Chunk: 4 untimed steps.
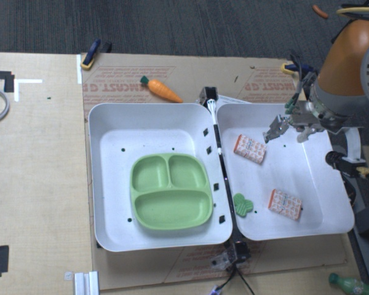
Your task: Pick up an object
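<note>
Hovering over the far side of the right bin [320,217], the gripper [288,128] hung with its jaws spread apart and nothing between them. A packet [250,149] lay just to its left on the bin floor, tilted, clear of the jaws. A second packet [285,203] sat nearer, well apart from the first, and a small green toy [243,205] rested against the bin's left wall. In the left bin [104,183] sat a green tray [171,191]; a carrot [162,89] lay out on the counter [37,183] beyond. By my read this was the approach step, no grasp made yet. The far packet looked the likeliest target, so the next move called for shifting left over it, turning the jaws to straddle its narrow side, then dropping down and closing.
</note>
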### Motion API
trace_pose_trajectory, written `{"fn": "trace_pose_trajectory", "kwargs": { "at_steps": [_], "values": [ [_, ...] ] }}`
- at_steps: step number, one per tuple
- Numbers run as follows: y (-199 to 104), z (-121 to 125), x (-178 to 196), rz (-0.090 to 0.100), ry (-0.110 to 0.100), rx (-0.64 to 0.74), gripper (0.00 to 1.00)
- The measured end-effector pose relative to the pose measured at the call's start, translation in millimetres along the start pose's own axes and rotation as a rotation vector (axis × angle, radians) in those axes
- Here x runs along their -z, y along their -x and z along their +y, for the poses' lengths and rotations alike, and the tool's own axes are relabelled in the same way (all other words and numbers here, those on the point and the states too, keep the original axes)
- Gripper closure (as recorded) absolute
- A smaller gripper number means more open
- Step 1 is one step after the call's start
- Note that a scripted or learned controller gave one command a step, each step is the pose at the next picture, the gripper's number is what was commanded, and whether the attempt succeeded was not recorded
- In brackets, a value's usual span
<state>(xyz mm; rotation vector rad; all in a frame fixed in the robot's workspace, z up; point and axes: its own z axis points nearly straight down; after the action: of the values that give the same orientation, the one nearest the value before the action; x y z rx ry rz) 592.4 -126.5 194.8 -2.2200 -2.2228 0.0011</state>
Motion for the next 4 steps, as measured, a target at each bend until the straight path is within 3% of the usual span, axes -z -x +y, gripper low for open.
{"fn": "trace_pose_trajectory", "kwargs": {
  "at_steps": [1, 2, 3, 4],
  "values": [
    [-5.6, -103.1, -64.9, 0.001, -0.001, -0.107, 0.0],
    [-2.6, -112.7, -98.9, -0.002, 0.007, 0.01, 0.0],
    [4.7, -113.3, -99.2, -0.004, 0.005, 0.305, 0.0],
    [5.1, -110.1, -88.0, -0.008, 0.015, 0.303, 1.0]
  ]
}}
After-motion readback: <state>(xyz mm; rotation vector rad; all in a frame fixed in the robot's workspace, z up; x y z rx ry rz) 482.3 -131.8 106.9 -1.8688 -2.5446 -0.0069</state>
